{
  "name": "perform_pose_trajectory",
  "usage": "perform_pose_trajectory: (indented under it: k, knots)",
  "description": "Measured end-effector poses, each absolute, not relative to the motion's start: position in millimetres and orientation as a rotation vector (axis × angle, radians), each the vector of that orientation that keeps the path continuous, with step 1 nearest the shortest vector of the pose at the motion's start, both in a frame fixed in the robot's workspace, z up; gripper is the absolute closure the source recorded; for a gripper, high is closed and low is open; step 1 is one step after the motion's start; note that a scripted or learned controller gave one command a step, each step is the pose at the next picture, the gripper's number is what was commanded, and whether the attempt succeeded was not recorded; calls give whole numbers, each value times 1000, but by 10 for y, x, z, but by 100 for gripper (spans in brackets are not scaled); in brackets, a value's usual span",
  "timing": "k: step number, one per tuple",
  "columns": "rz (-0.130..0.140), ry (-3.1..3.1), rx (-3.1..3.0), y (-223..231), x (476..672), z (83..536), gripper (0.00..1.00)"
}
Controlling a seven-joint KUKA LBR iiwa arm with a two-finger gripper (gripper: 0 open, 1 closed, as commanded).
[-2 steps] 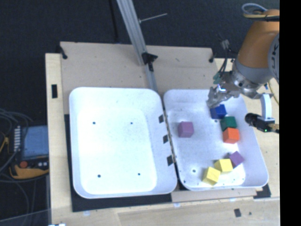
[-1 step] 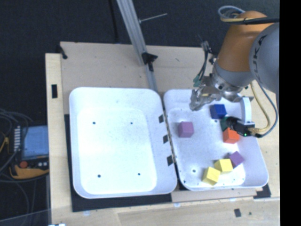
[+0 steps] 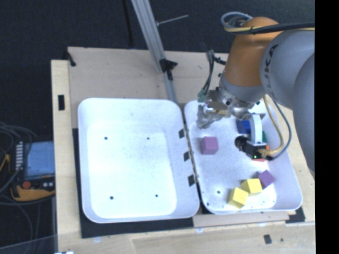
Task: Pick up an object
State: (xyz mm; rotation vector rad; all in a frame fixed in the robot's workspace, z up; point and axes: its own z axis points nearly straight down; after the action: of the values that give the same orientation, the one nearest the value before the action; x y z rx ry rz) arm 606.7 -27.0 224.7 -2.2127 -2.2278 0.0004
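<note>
A: Near edge of the right bin (image 3: pixel 294 194): two yellow cubes (image 3: pixel 245 191), one purple block (image 3: pixel 266 178). All crowd the rim; your fingers may jam there.

B: Mid-bin, the purple cube (image 3: pixel 209 145) sits alone. The gripper (image 3: pixel 204 116) hangs just beyond it, nothing in it; open or shut, can't tell. Descend now and you miss the cube.

Arm (image 3: pixel 288 57) enters from the right, grey upper link, orange band (image 3: pixel 249 49) above the wrist. Wrist angled down and toward the left. Gripper (image 3: pixel 204 119) hangs low at the end, pointing downward. Cables loop off the wrist housing. Finger state unreadable from this angle.
</note>
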Motion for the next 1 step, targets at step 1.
perform_pose_trajectory:
  k: [1]
  knots:
    - [-4, -2230, -2214, 177, 6056, 2342, 100]
